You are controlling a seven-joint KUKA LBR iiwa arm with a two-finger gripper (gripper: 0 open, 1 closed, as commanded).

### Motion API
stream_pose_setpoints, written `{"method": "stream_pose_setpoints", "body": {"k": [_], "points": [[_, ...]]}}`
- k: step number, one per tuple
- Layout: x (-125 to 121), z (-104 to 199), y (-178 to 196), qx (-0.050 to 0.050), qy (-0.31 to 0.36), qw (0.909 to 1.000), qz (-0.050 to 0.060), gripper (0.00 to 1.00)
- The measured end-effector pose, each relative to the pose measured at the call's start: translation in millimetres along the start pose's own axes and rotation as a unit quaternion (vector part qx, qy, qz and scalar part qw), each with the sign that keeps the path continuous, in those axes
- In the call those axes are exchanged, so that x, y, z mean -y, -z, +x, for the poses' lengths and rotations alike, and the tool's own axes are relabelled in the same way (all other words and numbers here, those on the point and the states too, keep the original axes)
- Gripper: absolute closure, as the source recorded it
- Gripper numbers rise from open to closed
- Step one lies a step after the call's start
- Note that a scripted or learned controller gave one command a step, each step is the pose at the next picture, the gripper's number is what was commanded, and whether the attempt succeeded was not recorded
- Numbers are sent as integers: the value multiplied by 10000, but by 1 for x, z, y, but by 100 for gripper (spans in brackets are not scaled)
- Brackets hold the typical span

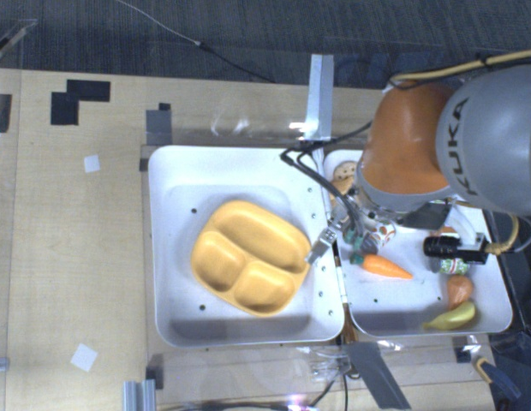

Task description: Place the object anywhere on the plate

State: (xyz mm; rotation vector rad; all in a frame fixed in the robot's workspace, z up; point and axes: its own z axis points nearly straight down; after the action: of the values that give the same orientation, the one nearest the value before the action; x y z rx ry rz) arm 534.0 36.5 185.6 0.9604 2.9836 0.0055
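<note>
A yellow plate [247,255] with three compartments lies in the left bin [176,187], tilted toward the lower right. My gripper [328,240] hangs low over the wall between the two bins, just off the plate's right edge. An orange carrot [388,268] lies in the right bin [402,315], a little to the right of the gripper. I see nothing that is clearly held by the gripper. The grey and orange arm hides much of the right bin's upper part.
In the right bin's lower right corner lie a yellow curved fruit [451,317], a reddish-brown item [460,289] and a small green piece [455,267]. A round tan item [343,175] sits at that bin's top left. A metal post [319,92] stands behind the bins.
</note>
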Motion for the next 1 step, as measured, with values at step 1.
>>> {"method": "stream_pose_setpoints", "body": {"k": [1], "points": [[-2,-1,12,31,32,10000,-29,100]]}}
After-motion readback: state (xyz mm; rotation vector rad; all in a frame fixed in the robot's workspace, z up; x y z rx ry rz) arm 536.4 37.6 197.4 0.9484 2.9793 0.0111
